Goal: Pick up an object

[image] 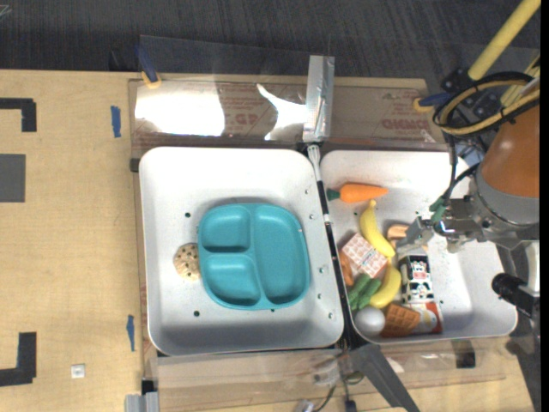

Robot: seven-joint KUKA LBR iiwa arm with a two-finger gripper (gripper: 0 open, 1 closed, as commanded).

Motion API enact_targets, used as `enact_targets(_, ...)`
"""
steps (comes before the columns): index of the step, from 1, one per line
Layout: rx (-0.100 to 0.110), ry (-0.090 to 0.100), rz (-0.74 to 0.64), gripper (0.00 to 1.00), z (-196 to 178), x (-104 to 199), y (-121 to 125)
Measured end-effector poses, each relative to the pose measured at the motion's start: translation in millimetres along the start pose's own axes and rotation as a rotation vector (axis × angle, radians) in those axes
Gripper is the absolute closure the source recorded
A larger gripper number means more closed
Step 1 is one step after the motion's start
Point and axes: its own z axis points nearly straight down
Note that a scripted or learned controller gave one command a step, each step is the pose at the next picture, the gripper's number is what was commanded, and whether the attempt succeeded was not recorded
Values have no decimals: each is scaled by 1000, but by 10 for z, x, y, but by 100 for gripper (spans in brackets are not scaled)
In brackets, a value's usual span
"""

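The scene was evenly and brightly lit from overhead. Well left of the gripper (426, 230) and farther back, strong white glare washed out the clear sheet (223, 110) behind the left bin (163, 178). The white bin floors were near overexposed. The teal tray (255, 254) cast only a soft, narrow shadow. Focus was fair but soft throughout; the small items just left of the gripper blurred together, and fine print was unreadable.

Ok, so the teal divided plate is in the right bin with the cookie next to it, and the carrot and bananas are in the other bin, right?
Not quite: the camera view shows the teal divided plate in the left bin, with the cookie next to it. The carrot and bananas are in the other, right bin.
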Motion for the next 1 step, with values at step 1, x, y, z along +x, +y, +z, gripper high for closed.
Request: enact_targets(1,2,0,162,0,521,-635,73)
